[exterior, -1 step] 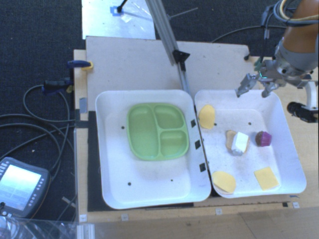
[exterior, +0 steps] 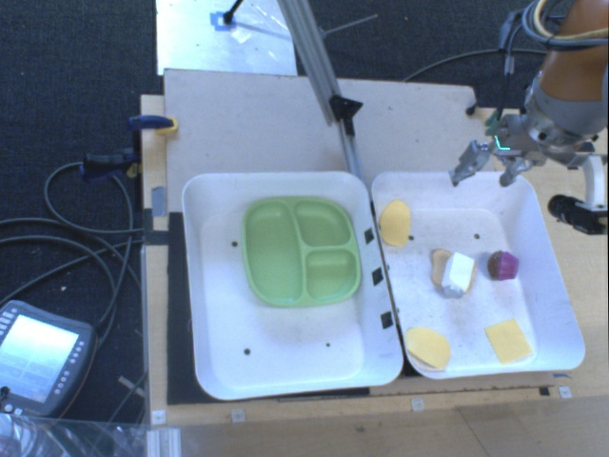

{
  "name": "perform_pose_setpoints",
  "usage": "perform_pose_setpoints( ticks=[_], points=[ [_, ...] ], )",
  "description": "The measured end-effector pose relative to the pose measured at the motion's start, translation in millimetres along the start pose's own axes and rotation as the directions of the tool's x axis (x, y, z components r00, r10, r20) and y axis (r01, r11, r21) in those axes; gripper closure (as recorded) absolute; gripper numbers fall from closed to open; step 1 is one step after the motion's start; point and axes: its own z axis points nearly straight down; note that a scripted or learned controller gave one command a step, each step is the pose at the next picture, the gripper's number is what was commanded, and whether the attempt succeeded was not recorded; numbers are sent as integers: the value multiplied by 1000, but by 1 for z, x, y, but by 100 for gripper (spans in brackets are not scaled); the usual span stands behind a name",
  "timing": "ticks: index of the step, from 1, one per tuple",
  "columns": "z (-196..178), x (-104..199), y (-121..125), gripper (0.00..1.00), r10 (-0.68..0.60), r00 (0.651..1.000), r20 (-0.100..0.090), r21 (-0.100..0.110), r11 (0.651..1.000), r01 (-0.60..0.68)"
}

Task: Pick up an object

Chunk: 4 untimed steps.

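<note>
Hovering over the right bin's (exterior: 561,284) far rim, the end effector (exterior: 490,168) has fingers spread, gripping nothing.

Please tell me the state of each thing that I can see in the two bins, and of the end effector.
end effector: open, holding nothing, above the right bin's far edge
green tray: flat in the left bin
purple object: loose in the right bin
white block: resting on a tan piece
yellow square: lying flat
</note>
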Motion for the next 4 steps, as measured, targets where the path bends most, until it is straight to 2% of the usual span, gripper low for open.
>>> perform_pose_setpoints(
  ticks=[1, 3, 4],
  points=[
    [43, -1, -5, 0, 5, 1000, 0, 3, 1000, -5],
    [157, -8, 9, 0, 7, 1000, 0, 5, 1000, -7],
    [142, -9, 11, 100, 7, 1000, 0, -3, 1000, -7]
  ],
)
